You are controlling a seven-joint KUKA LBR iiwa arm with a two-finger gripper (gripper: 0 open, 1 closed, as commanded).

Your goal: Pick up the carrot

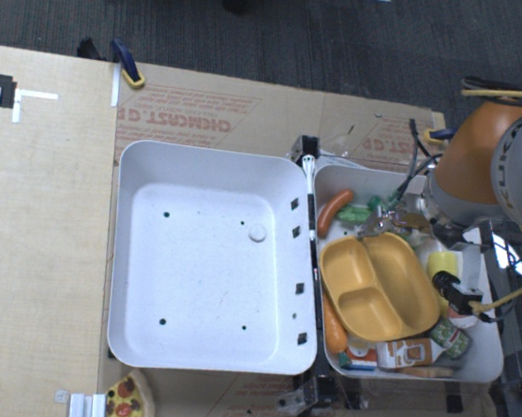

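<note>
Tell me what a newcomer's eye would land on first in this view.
First, the big yellow divided tray tilted across the crowded right bin, covering much of the clutter there. Next, the grey arm's orange band looming over that bin's far right corner. An orange carrot peeks out at the tray's near left edge, and the left bin is strikingly bare.

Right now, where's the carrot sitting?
In the camera view, the carrot lies in the right bin, against its left wall near the front, partly tucked under the yellow divided dish.
</note>
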